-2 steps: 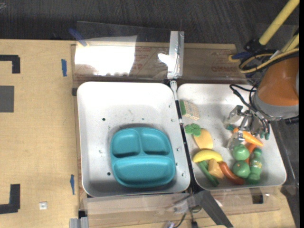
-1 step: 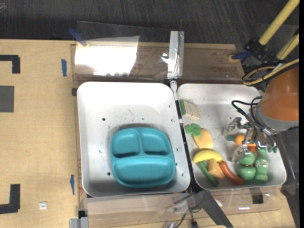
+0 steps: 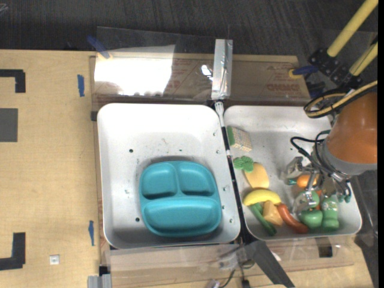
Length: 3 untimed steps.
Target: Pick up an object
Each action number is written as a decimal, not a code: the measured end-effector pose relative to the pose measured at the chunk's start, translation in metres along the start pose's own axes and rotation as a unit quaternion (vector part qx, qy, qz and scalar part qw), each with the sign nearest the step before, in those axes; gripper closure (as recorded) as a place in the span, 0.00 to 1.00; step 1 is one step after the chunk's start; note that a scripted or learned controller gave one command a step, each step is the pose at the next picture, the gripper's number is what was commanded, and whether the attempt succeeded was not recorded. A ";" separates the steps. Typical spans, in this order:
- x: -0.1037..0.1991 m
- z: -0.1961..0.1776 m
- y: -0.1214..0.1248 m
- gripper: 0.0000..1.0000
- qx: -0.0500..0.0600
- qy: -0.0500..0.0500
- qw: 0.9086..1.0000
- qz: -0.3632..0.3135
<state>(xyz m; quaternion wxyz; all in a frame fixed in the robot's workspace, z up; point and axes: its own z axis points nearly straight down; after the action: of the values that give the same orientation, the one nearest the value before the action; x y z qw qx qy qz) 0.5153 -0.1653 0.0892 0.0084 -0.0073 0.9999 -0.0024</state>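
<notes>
The hand [image 3: 312, 191] is down in the right bin [image 3: 270, 131], near that bin's right wall, lowered among a cluster of small toy foods. Metal parts and dark cables crowd around it, and whether it is released or clenched cannot be told from this slanted view above. Nothing can be seen lifted clear of the bin floor. Above it rises the orange band [image 3: 359, 134] of the arm, reaching in from the right.

Just beside the hand lies a small orange piece [image 3: 303, 180], partly covered by the metal. Below it sit two green pieces [image 3: 321, 219] against the bin's lower right corner. To their left a red chilli-like piece [image 3: 289, 218] lies at a slant, touching an orange piece [image 3: 272, 213] and a dark green piece [image 3: 261, 216]. A yellow banana [image 3: 261, 196] lies just above these, and above that a yellow-orange fruit with a green leafy top [image 3: 254, 171]. Near the bin's left wall, higher up, lies a pale patterned piece [image 3: 241, 139].

The left bin [image 3: 126, 131] holds a teal divided tray [image 3: 178, 198], lying flat in its lower half. Both bins stand side by side on the counter [image 3: 42, 161], which is light brown with black and blue tape marks.
</notes>
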 end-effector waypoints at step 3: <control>0.026 -0.010 0.005 1.00 0.000 -0.004 0.997 0.078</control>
<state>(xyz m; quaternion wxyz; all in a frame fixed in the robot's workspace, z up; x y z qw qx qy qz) 0.4893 -0.1604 0.0990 0.0128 0.0705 0.9974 -0.0014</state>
